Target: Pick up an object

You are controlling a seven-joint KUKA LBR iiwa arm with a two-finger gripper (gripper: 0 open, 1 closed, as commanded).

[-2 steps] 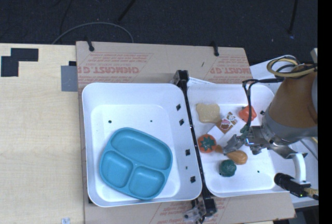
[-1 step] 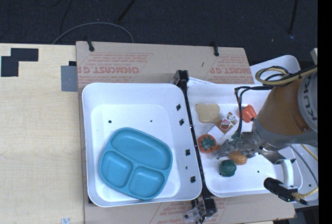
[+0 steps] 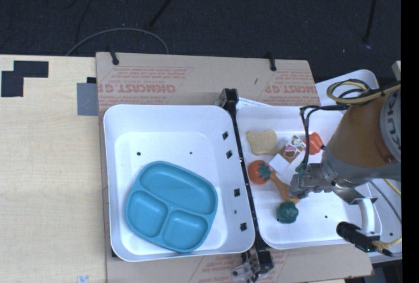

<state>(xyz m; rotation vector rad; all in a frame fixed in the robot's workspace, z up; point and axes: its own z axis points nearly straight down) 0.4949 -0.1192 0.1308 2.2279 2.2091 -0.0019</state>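
Arm over the right bin (image 3: 327,236); gripper (image 3: 302,185) low among small objects.
Grip state cannot be told; orange stick (image 3: 283,187) beside it; blue tray (image 3: 171,206) in left bin (image 3: 124,124).

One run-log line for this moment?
gripper: over right white bin | nearest: orange-brown stick | blue divided plastic tray: left bin

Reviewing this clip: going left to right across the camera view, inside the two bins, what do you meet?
Blue divided plate in the left bin → orange-red round toy in the right bin → dark green ball → gripper. The tan piece, the small packet and the orange item overlap these in order, so I leave them out.
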